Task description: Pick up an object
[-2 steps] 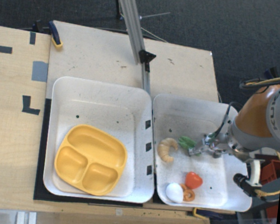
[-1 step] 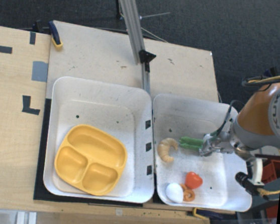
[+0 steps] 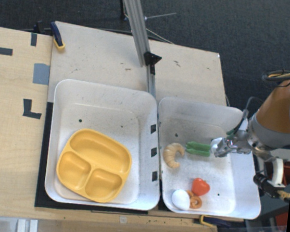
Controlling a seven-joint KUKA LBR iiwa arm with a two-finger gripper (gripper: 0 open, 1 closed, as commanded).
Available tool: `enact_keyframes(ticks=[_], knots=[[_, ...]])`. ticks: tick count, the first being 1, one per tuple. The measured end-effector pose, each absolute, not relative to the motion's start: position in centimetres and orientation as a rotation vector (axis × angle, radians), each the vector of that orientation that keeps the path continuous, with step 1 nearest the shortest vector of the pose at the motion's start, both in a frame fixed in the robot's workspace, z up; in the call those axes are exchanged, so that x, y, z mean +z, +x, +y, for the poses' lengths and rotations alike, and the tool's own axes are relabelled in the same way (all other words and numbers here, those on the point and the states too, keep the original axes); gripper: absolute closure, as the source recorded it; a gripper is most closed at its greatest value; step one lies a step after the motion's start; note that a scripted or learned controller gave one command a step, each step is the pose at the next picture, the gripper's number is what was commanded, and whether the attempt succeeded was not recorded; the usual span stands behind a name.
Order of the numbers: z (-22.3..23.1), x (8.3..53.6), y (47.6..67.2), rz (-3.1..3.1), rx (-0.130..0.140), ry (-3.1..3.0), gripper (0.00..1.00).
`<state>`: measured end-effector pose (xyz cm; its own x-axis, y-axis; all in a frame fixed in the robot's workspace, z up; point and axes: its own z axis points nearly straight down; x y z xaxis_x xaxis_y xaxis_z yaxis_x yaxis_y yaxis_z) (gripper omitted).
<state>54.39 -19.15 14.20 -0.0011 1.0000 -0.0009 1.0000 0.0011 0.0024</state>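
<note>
While the end effector (image 3: 220,147) sits at the green bean pod's (image 3: 198,149) right tip in the right bin (image 3: 239,203), I cannot tell its grip; a shallow end-on pinch could let it slip.

Grey arm with orange band, tool (image 3: 220,147) low, reaching leftward.

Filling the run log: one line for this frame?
gripper: right bin, at green object | grasp: unclear | croissant, egg: untouched
</note>
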Motion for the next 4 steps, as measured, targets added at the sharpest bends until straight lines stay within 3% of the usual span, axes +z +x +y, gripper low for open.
enact_keyframes(ticks=[2, 3, 4], knots=[[-19.2, 20.2, 54.4, 2.223, 0.001, 2.219, 1.00], [-12.8, 20.5, 54.1, 2.231, 0.002, 2.215, 1.00], [-7.6, 20.2, 52.6, 2.231, -0.002, 2.218, 1.00]])
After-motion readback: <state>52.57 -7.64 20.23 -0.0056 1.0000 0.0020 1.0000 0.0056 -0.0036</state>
